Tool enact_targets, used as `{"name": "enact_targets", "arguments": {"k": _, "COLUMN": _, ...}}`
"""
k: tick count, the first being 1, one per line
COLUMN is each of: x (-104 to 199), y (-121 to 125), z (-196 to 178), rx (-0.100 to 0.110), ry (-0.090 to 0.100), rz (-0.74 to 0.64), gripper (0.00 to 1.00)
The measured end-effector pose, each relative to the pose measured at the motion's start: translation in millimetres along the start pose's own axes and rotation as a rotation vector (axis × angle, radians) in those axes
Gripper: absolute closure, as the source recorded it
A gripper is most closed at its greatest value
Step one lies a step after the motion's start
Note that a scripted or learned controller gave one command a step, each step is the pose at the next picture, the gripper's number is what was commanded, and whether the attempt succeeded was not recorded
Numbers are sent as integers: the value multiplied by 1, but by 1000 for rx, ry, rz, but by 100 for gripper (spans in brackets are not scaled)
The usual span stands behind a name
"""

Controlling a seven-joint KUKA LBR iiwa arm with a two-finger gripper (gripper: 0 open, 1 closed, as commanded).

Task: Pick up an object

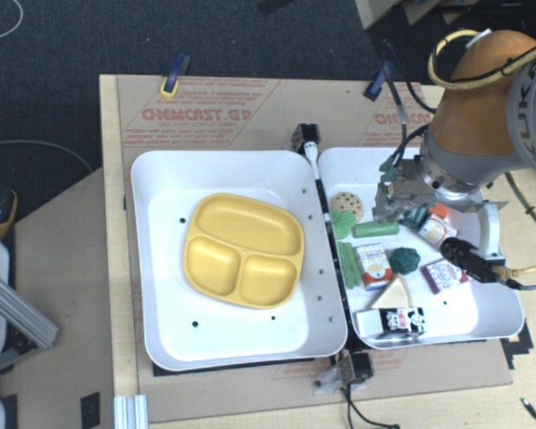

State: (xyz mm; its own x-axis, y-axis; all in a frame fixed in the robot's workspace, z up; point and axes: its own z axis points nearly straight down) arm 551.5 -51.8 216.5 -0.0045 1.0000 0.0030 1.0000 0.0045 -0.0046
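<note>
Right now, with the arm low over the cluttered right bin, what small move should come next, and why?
Probably a short straight descent. The gripper hovers above the green bar near the right bin top edge, with the cookie close beside it, and nothing shows as held yet.

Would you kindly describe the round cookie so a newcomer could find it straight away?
Look in the right bin, the cluttered one. Near its upper left corner, beside the divider, lies the cookie. It is the only round, tan, dark-speckled item; the green pieces just below it are long.
</note>
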Motion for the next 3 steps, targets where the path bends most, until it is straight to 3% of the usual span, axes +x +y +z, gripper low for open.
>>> {"name": "enact_targets", "arguments": {"k": 1, "x": 44, "y": -22, "z": 6, "rx": 1, "ry": 0, "rz": 0, "gripper": 100}}
{"name": "enact_targets", "arguments": {"k": 2, "x": 97, "y": -44, "z": -14, "rx": -2, "ry": -1, "rz": 1, "gripper": 100}}
{"name": "enact_targets", "arguments": {"k": 3, "x": 102, "y": -39, "z": -12, "rx": -4, "ry": -3, "rz": 3, "gripper": 100}}
